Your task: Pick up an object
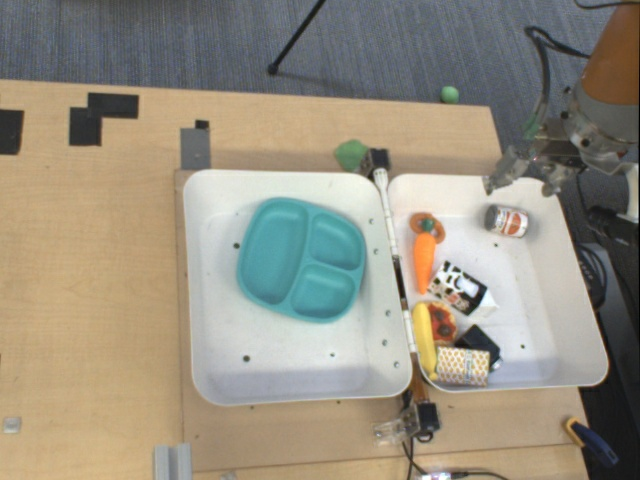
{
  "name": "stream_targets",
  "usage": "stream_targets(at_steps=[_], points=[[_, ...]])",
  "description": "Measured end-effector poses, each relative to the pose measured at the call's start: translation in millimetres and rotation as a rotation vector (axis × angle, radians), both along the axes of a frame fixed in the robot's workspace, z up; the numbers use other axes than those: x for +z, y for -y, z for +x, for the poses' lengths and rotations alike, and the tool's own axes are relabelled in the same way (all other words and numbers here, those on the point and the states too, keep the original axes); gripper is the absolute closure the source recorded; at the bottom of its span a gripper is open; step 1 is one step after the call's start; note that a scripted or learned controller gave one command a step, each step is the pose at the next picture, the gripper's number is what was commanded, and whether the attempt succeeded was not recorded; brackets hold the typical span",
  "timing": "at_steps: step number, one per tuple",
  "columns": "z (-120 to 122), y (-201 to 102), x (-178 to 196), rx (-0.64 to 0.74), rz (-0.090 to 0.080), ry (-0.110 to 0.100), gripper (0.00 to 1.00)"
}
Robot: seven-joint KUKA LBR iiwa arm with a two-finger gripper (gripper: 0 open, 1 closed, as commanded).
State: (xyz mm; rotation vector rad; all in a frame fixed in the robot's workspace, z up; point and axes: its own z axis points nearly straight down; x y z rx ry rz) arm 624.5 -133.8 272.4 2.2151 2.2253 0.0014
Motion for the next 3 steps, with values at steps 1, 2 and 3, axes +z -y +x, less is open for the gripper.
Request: stream_targets(at_steps=[1,2,3], points=[[32.2,26.9,-149.7,-0.002,-0.001,0.008,0.0],[33.1,44.2,-166.0,0.002,0.0,0.003,0.0],[-39.6,-12.3,-182.7,-0.001,0.002,-0.002,0.0]])
